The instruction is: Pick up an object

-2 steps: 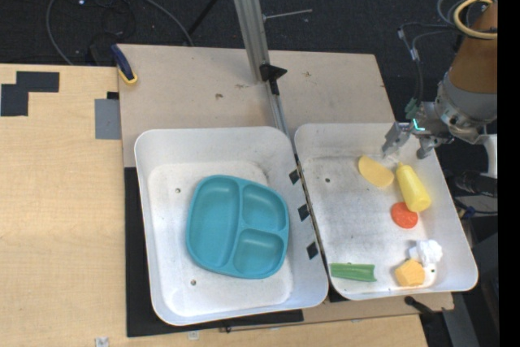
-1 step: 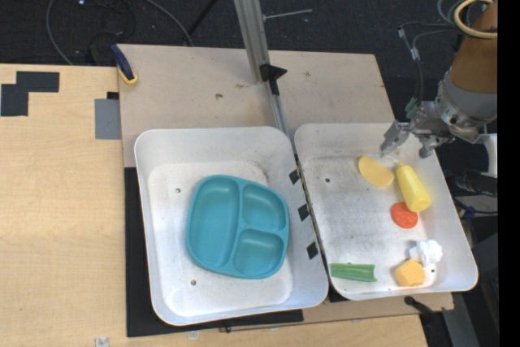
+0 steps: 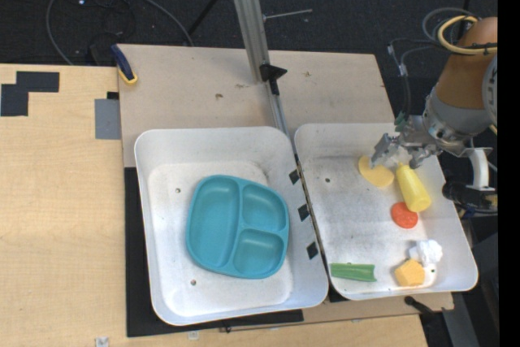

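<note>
1. Nearest the camera, along the front edge of the right-hand shallow white bin (image 3: pixel 357 199), lie a flat green rectangular block (image 3: pixel 353 272), a small orange wedge-shaped block (image 3: pixel 410 274) and a crumpled white scrap (image 3: pixel 429 250) just behind the wedge. All three sit well apart from the gripper.

2. A little further back rests a small red-orange round disc (image 3: pixel 405 214), touching or almost touching the lower end of a yellow cylindrical bottle-shaped toy (image 3: pixel 413 187).

3. The yellow cylinder's long axis runs from the gripper end down toward the front-right, so its upper end points at the fingers.

4. Beside it, to the left, lies a flat pale-yellow rounded piece (image 3: pixel 375 173), just below the left fingertip.

5. The two-finger gripper (image 3: pixel 402 149) hangs over the far part of the right bin, its fingers spread apart and nothing between them. The likeliest target, in my judgement, is one of the two yellow things: both lie directly toward the camera from the jaws, the flat one a shade left, the cylinder a shade right. Whether the fingertips touch either is hard to tell at this slant.

6. The left-hand white bin (image 3: pixel 154 166) holds a teal three-compartment plastic plate (image 3: pixel 238 226), far from the arm.
</note>
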Controlling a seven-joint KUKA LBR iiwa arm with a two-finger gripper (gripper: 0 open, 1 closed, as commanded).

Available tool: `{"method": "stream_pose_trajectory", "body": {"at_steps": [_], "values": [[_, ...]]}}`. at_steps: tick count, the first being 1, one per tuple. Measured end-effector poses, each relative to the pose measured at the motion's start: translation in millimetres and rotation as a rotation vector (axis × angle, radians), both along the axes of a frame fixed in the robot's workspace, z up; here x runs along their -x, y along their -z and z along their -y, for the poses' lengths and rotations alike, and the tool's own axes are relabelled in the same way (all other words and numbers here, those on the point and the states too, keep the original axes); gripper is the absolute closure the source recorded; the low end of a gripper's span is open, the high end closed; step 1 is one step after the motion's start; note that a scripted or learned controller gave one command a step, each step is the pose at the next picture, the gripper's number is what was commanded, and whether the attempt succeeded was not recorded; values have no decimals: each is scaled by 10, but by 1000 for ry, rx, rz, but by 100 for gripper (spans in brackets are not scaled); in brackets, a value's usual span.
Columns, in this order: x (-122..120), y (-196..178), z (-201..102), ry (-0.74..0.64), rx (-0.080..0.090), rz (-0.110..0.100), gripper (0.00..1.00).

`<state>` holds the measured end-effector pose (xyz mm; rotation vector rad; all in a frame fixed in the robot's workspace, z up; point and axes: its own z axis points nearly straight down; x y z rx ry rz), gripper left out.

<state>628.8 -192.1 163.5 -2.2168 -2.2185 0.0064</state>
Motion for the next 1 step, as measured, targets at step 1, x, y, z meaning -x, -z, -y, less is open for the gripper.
{"method": "stream_pose_trajectory", "body": {"at_steps": [1], "values": [[14,633,-29,0,-6,2,0]]}}
